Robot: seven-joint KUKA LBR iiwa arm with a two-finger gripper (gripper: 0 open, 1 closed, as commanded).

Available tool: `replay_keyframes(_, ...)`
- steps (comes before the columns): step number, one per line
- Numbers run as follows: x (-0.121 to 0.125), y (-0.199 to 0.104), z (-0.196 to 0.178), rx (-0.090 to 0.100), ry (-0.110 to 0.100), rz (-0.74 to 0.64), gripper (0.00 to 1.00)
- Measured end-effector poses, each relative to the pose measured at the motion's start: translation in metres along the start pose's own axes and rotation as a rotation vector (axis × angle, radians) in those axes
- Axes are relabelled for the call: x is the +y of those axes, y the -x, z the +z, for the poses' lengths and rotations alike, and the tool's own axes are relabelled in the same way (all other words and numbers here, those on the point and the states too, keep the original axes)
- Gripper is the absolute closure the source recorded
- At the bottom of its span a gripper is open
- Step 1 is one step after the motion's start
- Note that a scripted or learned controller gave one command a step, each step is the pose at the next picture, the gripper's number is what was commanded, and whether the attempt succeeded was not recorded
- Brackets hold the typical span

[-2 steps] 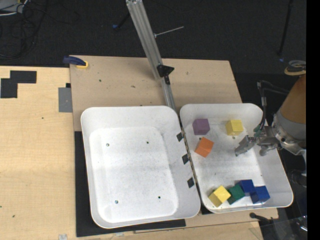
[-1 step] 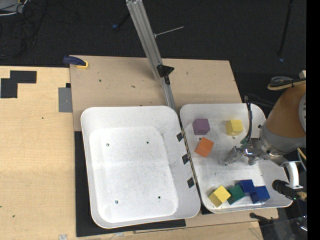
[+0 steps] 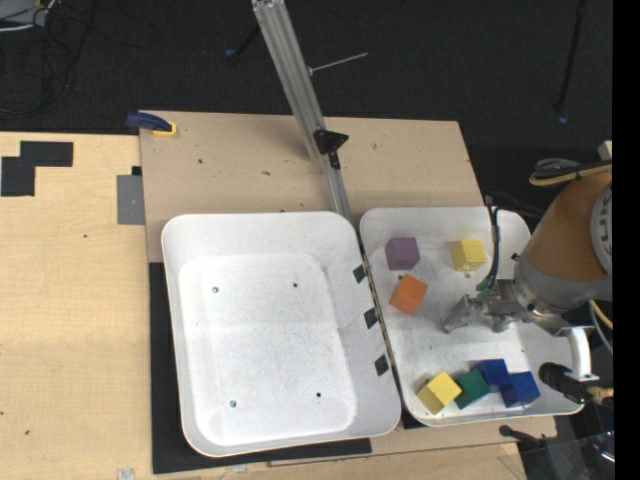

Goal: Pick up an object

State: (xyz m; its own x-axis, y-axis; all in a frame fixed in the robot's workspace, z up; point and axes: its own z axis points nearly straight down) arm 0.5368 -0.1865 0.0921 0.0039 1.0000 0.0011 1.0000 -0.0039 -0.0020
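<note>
The right bin (image 3: 505, 226) holds several small blocks. A purple cube (image 3: 402, 252) and a yellow cube (image 3: 468, 255) lie near its far side, with an orange cube (image 3: 408, 294) just in front of the purple one. Along the near edge sit a yellow block (image 3: 438, 392), a green block (image 3: 470, 387) and two blue blocks (image 3: 495, 372) (image 3: 520, 389). My gripper (image 3: 463, 316) hangs low over the bin's middle, right of the orange cube and below the yellow cube. I see no block in it.
The left bin (image 3: 200, 238) stands beside the right one, with black clips (image 3: 370, 317) along the shared edge. A slanted aluminium rail (image 3: 295, 78) rises behind the bins. The arm's orange band (image 3: 570, 233) overhangs the right bin's right side.
</note>
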Motion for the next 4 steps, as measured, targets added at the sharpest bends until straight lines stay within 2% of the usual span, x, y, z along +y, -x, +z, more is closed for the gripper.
replay_keyframes(1, -0.001, 0.001, -0.010, 0.002, -0.001, 0.006, 1.00)
replay_keyframes(2, -0.002, -0.002, -0.052, -0.001, 0.003, -0.004, 1.00)
replay_keyframes(4, 0.012, 0.007, -0.170, -0.003, 0.007, -0.006, 1.00)
